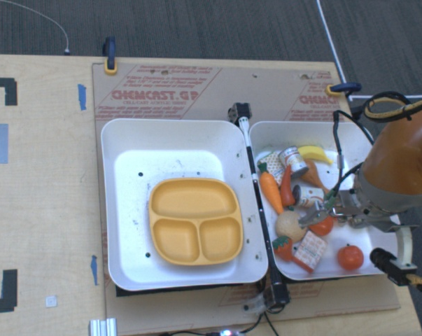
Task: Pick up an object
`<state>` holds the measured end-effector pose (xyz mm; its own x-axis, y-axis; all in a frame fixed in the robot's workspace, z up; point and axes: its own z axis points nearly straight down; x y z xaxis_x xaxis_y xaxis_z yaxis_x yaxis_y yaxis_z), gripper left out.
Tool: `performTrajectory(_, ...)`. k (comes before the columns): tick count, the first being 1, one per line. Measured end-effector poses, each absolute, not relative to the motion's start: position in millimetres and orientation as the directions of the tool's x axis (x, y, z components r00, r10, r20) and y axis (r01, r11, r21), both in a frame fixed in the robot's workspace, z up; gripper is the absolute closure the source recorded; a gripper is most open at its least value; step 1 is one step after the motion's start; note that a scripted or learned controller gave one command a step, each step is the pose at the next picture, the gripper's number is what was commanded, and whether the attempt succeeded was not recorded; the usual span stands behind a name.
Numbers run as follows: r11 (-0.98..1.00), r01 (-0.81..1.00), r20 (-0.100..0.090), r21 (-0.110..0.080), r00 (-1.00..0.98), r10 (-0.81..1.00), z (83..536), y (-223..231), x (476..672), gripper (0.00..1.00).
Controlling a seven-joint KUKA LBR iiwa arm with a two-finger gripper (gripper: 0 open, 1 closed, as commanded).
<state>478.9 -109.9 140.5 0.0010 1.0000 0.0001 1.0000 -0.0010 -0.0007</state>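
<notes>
I see a pale wooden bench [43,208] with a printed cardboard sheet [162,89] clamped on it. Two shallow white plastic bins rest on the sheet: the left bin [120,187] toward 9 o'clock, the right bin [294,133] toward 3. Blue tape strips [82,96], I think, mark the wood.

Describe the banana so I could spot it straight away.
Find the right bin, crowded with toy food. At its far edge, near the top, lies the banana, beside a small can. It is the sole bright yellow, curved piece among orange and red ones.
</notes>
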Motion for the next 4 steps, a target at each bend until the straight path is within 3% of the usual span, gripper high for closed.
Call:
performTrajectory(1,0.0,1.0,0.002,0.007,0.0,1.0,97.8,-94.0,481.9,0.0)
performTrajectory(2,0.001,1.0,0.001,0.012,-0.001,1.0,107.9,-93.3,483.3,1.0)
performTrajectory(3,0.0,1.0,0.001,0.011,0.0,1.0,107.7,-93.6,483.0,0.0)
performTrajectory(4,-0.001,1.0,0.002,0.005,0.001,1.0,91.2,-93.9,481.6,0.0)
